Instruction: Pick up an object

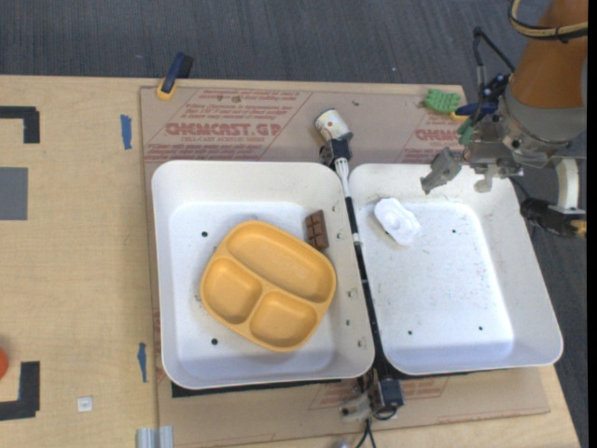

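Glossy yellow three-compartment tray [269, 285] in left bin [177, 278]; crumpled white object [396, 220] at right bin's [522, 287] 11 o'clock; tool [459, 177] spread, released.

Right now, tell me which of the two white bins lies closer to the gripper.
The right bin, holding the small white object. The gripper hovers over its far rim, while the left bin, holding the yellow divided tray, lies farther away.

Open floor across the right bin [485, 287] save a white object [396, 220] near its upper-left corner.
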You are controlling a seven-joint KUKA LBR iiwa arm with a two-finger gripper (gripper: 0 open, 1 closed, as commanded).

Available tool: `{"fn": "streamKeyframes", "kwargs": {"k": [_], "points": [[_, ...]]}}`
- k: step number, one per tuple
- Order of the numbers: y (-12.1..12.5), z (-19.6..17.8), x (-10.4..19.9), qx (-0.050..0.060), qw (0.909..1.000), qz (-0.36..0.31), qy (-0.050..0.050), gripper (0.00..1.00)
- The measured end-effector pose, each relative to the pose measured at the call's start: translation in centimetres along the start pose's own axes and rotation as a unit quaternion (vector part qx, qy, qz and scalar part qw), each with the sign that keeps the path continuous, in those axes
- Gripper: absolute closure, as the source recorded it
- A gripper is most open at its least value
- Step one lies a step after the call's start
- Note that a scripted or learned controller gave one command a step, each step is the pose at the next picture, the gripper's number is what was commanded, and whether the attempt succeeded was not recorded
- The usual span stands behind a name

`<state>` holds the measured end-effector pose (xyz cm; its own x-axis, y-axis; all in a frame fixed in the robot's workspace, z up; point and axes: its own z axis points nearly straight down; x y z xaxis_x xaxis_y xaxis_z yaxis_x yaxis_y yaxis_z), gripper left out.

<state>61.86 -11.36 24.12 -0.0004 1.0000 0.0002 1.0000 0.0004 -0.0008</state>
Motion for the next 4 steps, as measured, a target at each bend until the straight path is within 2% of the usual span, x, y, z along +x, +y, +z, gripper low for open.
{"fn": "streamKeyframes", "kwargs": {"k": [1, 2, 3, 4], "points": [[-1.0, 11.4, 1.5, 0.001, 0.9992, -0.039, 0.000, 0.00], [-2.7, 15.4, 0.8, 0.000, 0.9756, 0.219, 0.001, 0.00], [0.6, 15.4, -3.3, -0.003, 0.9995, -0.031, -0.001, 0.00], [-6.9, 15.5, 0.1, -0.001, 0.9992, 0.041, 0.000, 0.00]]}}
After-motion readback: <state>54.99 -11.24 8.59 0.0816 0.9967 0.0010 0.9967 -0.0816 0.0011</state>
